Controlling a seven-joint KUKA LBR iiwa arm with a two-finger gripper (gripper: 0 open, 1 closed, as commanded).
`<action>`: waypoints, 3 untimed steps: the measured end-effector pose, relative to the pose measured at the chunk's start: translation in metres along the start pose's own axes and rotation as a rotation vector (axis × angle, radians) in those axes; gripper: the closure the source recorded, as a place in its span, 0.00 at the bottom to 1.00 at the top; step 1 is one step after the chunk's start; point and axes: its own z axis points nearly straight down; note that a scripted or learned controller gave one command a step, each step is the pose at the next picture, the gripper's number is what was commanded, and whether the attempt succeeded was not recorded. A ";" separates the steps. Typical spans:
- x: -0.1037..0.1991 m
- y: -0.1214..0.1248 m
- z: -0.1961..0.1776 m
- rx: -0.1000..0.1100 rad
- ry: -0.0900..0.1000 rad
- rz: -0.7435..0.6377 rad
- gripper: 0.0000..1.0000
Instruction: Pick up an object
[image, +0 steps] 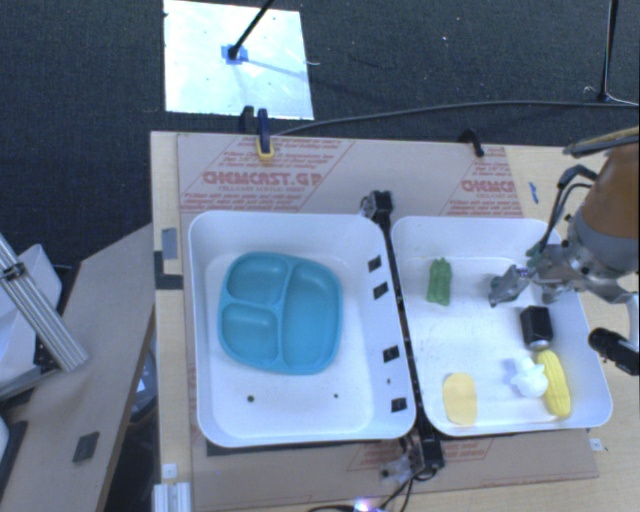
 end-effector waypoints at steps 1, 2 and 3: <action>0.000 0.003 -0.007 -0.013 -0.002 -0.003 0.00; 0.011 0.003 0.043 -0.010 -0.001 -0.004 0.00; 0.011 0.004 0.096 -0.010 -0.001 -0.002 0.00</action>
